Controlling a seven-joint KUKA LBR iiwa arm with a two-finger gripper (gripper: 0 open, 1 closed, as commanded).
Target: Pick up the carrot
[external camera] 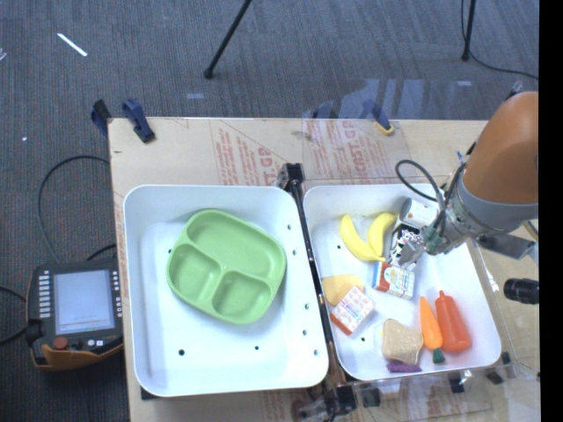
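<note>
Fixed overhead view — slanted, both bins [141, 236]

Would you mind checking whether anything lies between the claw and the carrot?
Nothing visible does. The claw hovers over the small carton in the right bin; bare bin floor separates it from the carrot, which lies beside the orange bottle.

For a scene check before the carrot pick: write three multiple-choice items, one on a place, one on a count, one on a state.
1. Where is the carrot?
A. right bin
B. left bin
C. on the plate

2. How many bananas are there?
A. one
B. two
C. four

3. How does the carrot stand to the gripper?
A. between its fingers
B. lying in the bin, apart from it
C. lifted above the bench

Key: 1 A, it lies near the right bin's front, beside the red bottle. 2 B, two yellow ones lie side by side. 3 B, the gripper is over the small carton, farther back.
</note>
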